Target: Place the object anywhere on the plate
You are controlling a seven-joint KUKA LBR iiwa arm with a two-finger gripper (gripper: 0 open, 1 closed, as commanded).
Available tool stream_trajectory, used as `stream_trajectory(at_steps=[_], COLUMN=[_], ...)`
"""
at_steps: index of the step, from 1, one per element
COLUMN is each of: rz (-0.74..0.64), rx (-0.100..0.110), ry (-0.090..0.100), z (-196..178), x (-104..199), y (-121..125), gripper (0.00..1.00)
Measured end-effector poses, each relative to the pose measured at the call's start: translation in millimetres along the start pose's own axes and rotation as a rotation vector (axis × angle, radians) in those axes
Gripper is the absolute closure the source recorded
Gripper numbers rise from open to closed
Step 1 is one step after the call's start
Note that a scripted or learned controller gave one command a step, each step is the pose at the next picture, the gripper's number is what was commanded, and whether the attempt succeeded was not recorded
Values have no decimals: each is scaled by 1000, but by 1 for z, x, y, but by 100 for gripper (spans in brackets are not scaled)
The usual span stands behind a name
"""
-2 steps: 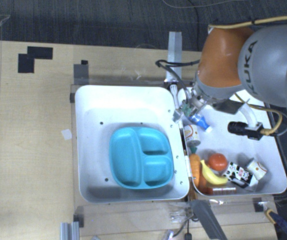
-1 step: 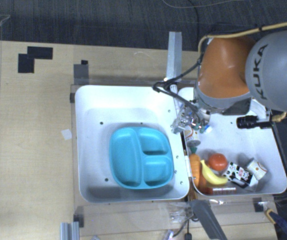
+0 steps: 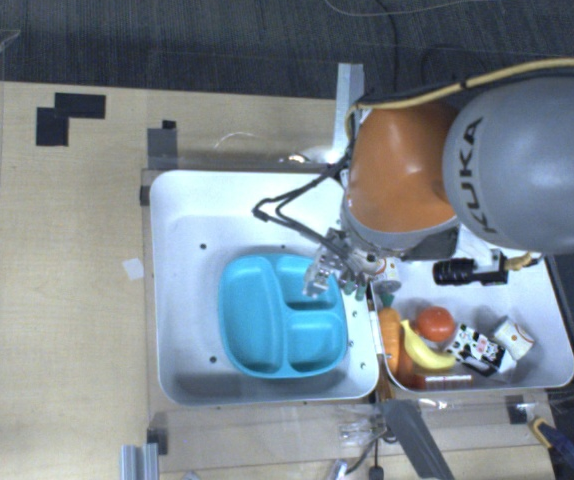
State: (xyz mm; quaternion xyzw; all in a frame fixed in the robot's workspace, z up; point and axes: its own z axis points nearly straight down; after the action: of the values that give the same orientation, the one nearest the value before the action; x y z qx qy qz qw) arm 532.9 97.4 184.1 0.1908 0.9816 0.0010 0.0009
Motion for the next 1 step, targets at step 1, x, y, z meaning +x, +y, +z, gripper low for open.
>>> stream_trajectory(at_steps=[1], rz=[216], rx=[-1], ry=[-2], z=[-51], x=[33], y=[-21], gripper=[100])
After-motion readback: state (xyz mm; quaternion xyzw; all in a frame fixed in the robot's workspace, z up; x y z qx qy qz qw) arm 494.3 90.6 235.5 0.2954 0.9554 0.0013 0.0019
